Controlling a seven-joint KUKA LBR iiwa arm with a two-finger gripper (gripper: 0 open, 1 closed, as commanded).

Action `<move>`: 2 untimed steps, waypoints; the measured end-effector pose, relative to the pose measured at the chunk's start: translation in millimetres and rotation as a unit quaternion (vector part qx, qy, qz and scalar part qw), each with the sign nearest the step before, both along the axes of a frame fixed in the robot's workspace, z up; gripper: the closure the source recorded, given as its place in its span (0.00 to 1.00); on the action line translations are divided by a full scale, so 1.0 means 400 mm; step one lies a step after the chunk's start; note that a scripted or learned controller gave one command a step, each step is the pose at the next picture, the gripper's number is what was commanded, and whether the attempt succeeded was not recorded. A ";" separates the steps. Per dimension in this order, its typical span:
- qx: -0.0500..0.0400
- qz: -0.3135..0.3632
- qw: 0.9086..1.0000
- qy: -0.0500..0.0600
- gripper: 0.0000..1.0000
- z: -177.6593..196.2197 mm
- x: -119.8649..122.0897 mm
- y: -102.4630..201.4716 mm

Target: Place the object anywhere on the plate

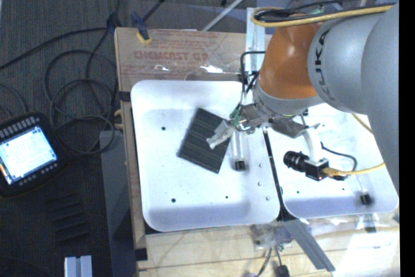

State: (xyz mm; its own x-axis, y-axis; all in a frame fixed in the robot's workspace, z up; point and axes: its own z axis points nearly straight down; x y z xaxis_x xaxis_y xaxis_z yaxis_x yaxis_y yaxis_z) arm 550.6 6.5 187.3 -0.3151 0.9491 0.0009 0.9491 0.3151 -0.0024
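The wooden bench (175,55) bears two white bins, left bin (155,204) and right bin (382,198), touching side by side

end effector (232,149) over left bin (155,204) | fingers spread, nothing between | beside dark ribbed plate (202,139)

The grey arm (363,55) runs off the frame's right and top edges and hides much of the right bin (382,201), while the gripper (230,146) fingers look blurred.

Arm (337,55) reaches in from right; gripper (230,143) points down-left (fingers spread).
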 end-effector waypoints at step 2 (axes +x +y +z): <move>0.001 0.241 0.971 0.000 0.00 -0.021 -0.011 0.342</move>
